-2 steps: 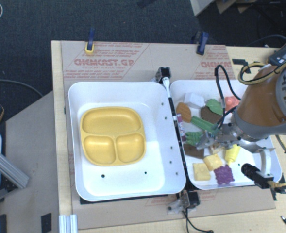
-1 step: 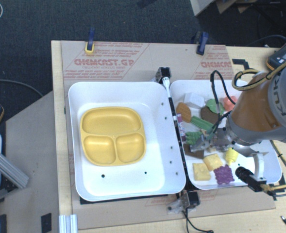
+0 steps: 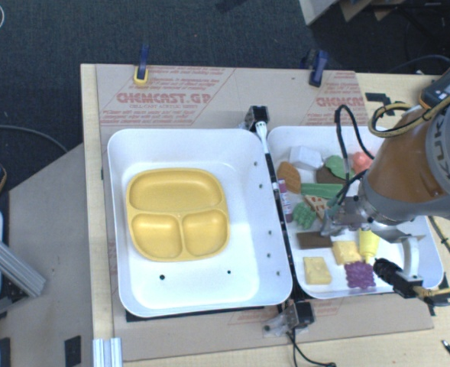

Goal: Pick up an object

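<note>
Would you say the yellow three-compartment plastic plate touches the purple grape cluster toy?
Apart. The camera view shows the yellow plate in the left bin and the purple grape toy in the right bin.

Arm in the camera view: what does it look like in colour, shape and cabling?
The arm is thick and rounded, grey, with a wide orange band above the wrist. A black cable loops along it, and yellowish wires curl near its upper part. The hand at its end is grey metal, over the right bin.

My arm (image 3: 408, 167) reached in from the right, orange band above the wrist, bent low with my tool (image 3: 338, 222) pointing left and down.
</note>
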You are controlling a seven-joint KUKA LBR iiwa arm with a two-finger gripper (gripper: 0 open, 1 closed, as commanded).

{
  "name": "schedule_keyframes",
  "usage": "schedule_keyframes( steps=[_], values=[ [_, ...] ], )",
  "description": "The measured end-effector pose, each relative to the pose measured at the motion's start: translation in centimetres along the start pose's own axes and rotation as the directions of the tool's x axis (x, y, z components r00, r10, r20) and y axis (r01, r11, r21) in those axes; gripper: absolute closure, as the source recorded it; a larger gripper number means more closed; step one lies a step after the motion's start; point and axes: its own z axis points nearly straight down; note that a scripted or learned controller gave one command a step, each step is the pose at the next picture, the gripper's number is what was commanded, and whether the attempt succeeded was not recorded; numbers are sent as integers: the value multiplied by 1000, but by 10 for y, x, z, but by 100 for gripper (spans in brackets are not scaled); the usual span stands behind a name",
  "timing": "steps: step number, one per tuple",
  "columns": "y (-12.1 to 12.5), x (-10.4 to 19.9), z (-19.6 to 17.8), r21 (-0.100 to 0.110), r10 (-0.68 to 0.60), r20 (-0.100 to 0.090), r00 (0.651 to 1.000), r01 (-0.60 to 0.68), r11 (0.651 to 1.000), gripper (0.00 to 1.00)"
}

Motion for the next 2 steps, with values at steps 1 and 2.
schedule_keyframes(
  steps=[1, 2],
  values=[
    [-2, 3, -62, 1, -3, 4, 1000, 3, 1000, 100],
    [3, -5, -110, 1, -2, 5, 1000, 2, 1000, 100]
  ],
)
